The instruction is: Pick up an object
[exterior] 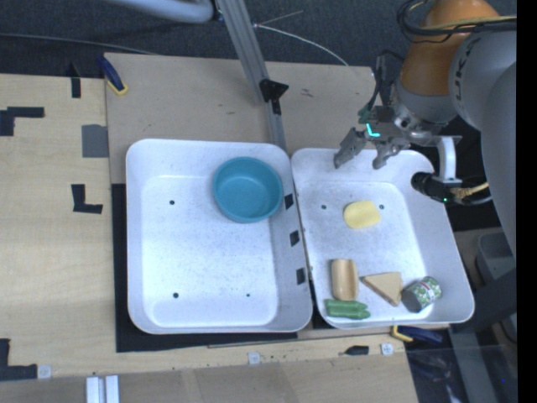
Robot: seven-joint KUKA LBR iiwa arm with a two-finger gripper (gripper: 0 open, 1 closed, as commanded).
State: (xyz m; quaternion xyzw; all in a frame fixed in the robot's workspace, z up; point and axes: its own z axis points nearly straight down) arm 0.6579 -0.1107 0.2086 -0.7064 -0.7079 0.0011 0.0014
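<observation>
My gripper point(364, 158) hangs over the far edge of the right bin point(436, 225), fingers spread apart with nothing between them. Just below it a round yellow object point(362, 215) lies on the bin floor. Near the front of that bin sit a tan cylinder point(342, 278), a green bean-like piece point(347, 310), a tan wedge point(385, 287) and a small can point(421, 294). A blue bowl point(247, 189) rests at the back of the left bin point(168, 250).
A metal post point(252, 53) slants down to the gap between the bins. The arm's orange band point(445, 36) and grey body stand at the right. Wooden bench surface point(50, 250) stretches left of the bins.
</observation>
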